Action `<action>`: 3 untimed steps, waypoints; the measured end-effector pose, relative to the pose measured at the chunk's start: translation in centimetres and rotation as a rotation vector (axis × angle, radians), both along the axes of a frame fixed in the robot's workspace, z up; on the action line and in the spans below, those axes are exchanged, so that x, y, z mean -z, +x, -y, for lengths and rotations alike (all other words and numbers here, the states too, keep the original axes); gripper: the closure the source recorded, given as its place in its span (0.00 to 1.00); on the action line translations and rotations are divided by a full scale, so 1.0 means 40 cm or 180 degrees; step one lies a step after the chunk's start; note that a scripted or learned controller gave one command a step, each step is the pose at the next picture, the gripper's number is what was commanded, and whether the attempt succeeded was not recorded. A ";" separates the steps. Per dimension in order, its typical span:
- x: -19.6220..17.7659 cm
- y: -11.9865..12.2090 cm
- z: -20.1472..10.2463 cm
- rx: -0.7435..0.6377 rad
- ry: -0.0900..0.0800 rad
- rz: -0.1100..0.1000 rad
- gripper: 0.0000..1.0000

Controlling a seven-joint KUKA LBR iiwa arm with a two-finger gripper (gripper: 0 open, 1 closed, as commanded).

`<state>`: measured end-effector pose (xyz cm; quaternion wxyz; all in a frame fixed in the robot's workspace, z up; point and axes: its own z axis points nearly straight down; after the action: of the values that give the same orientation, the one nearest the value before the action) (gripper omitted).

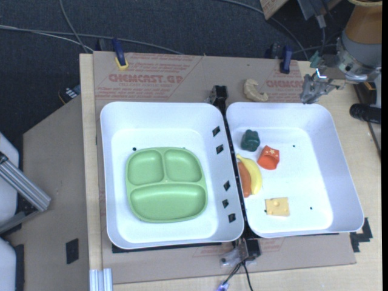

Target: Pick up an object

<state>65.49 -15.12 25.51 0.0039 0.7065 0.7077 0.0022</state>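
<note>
Hovering gripper (313,93) beyond far rim of right bin (339,162), grip state unclear; approach step, next descend toward red object (268,157) inside bin

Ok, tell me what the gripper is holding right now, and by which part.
Nothing is held. The gripper hangs above the far edge of the right bin, away from every object inside it.

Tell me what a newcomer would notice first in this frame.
Probably the green tray, big and alone in the left bin. Next, the small bright items in the right bin: a dark green piece, red piece, banana and cheese. The gripper hovers beyond that bin's far right corner.
</note>
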 end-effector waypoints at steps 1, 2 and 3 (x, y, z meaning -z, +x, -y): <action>0.024 -0.048 -0.139 -0.0007 0.0014 -0.0038 1.00; 0.046 -0.103 -0.282 -0.0013 0.0019 -0.0042 1.00; 0.078 -0.169 -0.393 -0.0010 0.0017 -0.0046 1.00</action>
<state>58.75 0.60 22.39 -0.0030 0.7054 0.7088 -0.0010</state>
